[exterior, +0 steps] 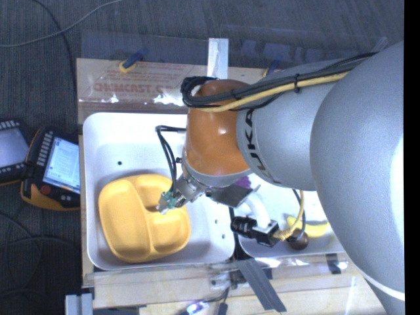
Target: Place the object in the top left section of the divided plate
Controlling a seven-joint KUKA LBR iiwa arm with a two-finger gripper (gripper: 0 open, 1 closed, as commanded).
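Because the arm's orange wrist band (213, 133) and grey body hide most of it, the gripper (168, 201) shows as a small tip over the upper right part of the yellow divided plate (141, 218), and whether it holds anything cannot be told. The plate lies in the left white bin (105, 136), with ridges splitting it into sections. The object to be placed cannot be picked out; a purple scrap (244, 182) peeks from under the wrist, and a yellow item (315, 228) lies in the right bin. The risk, as a judgement: a release here could drop the object into the wrong section or onto a ridge, since the tip sits right of the top left section.
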